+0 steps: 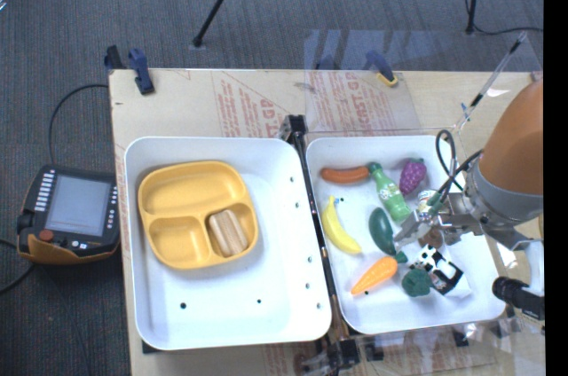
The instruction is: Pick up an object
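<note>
Dark grey carpet lies all around a wooden bench [222, 99]. 2 white bins sit on it, side by side.

Inside the left bin [160, 312] is a yellow tray [177, 188] with 3 parts. A small brown bun [228, 232] lies in the tray's lower right part.

Toy food lies in the right bin [355, 152]. A hot dog [345, 175] is near the top edge. A green bottle [388, 191] is just right of it, and purple grapes [412, 176] are next to the bottle, near the top right corner. A banana [338, 226] lies by the left edge. A dark green veggie [382, 231] is in the middle. A carrot [374, 274] lies near the bottom edge, and broccoli [415, 282] is just right of the carrot. A black and white toy [438, 267] lies next to the broccoli.

The grey and orange arm [519, 157] comes in from the right. Its gripper [429, 222] is low over the right side of the right bin, just above the black and white toy and near the bottle. I cannot tell how the gripper is set or if it has hold of a toy.

A grey tablet [71, 213] lies on the floor, left of the bench.
</note>
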`<state>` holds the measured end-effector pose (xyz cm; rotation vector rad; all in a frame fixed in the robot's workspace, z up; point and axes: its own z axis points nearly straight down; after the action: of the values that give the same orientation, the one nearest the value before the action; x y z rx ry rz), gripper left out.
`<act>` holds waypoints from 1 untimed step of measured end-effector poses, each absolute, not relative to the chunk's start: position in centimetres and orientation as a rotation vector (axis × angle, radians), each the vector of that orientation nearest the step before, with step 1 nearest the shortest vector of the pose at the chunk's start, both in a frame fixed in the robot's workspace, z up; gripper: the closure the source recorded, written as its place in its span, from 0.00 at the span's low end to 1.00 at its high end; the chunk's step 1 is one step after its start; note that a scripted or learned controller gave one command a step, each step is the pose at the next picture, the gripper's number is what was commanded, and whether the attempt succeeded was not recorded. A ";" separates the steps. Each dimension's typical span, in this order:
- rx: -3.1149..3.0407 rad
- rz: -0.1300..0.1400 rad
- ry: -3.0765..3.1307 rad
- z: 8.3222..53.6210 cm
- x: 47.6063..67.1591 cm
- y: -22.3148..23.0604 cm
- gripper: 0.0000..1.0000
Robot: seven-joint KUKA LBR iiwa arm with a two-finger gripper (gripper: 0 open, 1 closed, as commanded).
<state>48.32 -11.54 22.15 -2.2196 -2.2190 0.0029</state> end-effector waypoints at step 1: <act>-2.471 0.015 -1.915 9.9 47.7 -10.0 0.00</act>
<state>47.67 -10.02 9.91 -2.4713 -1.9150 0.0151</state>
